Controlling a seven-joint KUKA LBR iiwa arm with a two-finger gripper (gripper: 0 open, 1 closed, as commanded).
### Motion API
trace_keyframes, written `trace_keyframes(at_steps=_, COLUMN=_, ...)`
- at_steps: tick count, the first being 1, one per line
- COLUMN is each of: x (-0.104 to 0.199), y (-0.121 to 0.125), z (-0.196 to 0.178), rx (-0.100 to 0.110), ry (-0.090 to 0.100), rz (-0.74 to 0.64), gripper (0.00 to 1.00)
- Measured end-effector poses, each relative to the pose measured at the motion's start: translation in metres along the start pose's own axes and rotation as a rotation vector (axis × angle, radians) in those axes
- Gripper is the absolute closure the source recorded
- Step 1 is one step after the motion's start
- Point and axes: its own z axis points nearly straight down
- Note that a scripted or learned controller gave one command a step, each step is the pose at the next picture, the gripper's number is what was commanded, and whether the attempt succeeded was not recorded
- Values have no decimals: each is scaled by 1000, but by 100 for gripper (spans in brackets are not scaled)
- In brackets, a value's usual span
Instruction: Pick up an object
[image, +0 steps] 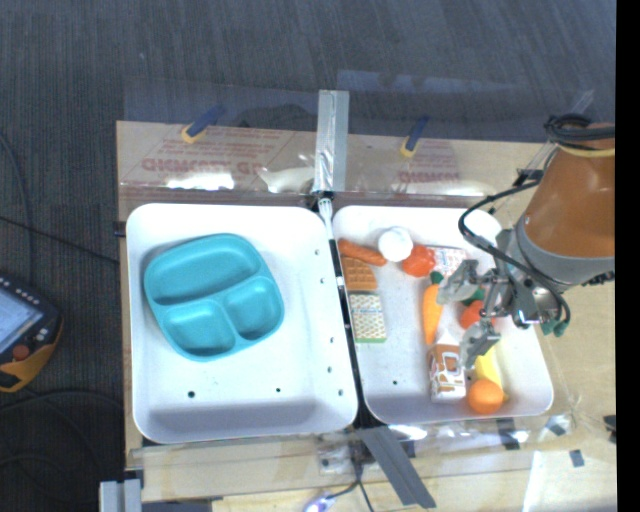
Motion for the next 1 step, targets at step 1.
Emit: trace_keyframes(at_steps=1, x=-37, y=2, z=143, rx=4, ry=-12, rz=-36, gripper=0)
